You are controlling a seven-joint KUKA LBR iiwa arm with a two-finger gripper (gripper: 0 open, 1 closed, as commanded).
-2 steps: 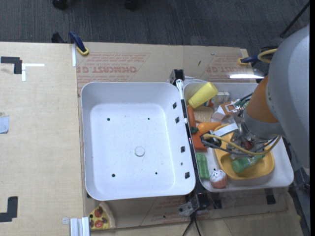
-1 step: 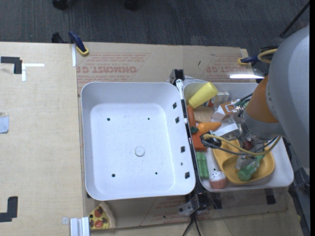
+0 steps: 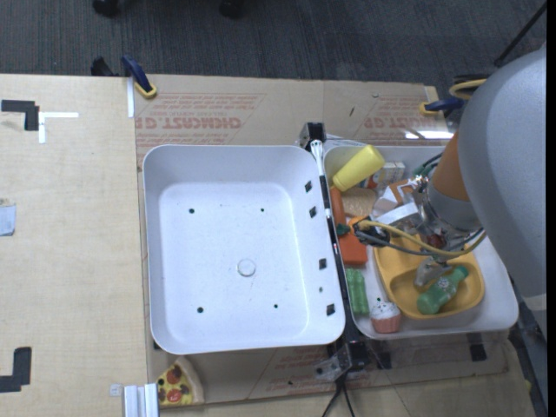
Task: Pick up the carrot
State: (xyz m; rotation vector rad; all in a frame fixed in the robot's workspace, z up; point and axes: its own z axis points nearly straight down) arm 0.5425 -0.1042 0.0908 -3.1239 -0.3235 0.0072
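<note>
Camera view: carrot (image 3: pixel 350 245) in right bin (image 3: pixel 495 315), prob. light, stiff, smooth; grip mid-body. Jaws (image 3: pixel 426 274) state: can't tell.

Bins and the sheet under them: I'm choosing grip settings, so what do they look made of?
Left bin: seems to be moulded plastic, smooth white, with rounded corners and a soft sheen. Right bin: same look on its visible rim. Sheet: looks like brown cardboard, matte, with red print.
</note>
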